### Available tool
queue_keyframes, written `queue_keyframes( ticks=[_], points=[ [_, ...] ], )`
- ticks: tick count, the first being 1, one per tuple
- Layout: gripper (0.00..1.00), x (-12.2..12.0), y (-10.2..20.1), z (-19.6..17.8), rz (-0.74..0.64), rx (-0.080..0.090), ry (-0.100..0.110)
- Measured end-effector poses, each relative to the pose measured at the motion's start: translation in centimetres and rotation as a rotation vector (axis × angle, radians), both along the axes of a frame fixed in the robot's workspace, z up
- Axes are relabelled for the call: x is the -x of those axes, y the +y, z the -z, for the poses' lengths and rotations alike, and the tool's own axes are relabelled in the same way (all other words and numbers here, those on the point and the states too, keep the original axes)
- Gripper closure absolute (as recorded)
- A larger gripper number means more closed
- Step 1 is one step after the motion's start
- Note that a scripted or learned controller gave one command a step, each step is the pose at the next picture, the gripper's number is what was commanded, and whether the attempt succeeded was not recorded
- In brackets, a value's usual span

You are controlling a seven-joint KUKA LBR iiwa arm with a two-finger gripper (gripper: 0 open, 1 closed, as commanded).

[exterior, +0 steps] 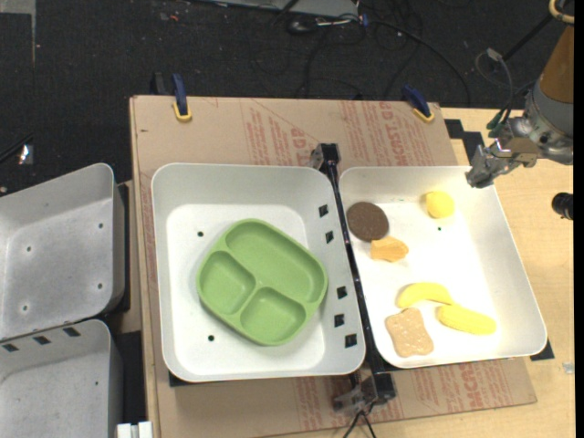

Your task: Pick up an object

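Note:
The right bin (474,254) holds several toy foods: a brown round cookie (368,220), an orange piece (390,249), a small yellow lemon-like piece (439,204), a yellow banana (423,293), another yellow piece (466,319) and a tan cracker (409,332). My gripper (481,172) hangs at the bin's far right corner, above its rim, apart from all the foods. Nothing shows between its fingers.
The left bin (182,245) carries a green divided plate (263,281). Both bins sit on a cardboard sheet (274,126) held by clamps at the back. Spare white trays (55,245) lie at the far left. A black divider (345,254) runs between the bins.

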State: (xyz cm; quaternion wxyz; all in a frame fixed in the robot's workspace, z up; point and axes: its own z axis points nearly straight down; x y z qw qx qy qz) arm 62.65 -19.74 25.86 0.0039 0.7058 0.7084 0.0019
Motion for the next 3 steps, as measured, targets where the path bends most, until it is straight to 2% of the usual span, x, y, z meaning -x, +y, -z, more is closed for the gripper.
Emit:
queue_keyframes(
  ticks=[1,2,3],
  points=[
    [1.0,-0.1,0.0,-3.6,0.0,-0.001,0.002],
    [1.0,-0.2,5.9,-3.5,-0.004,-0.004,0.008],
    [1.0,-0.9,10.4,-2.8,-0.002,-0.003,0.008]
  ],
)
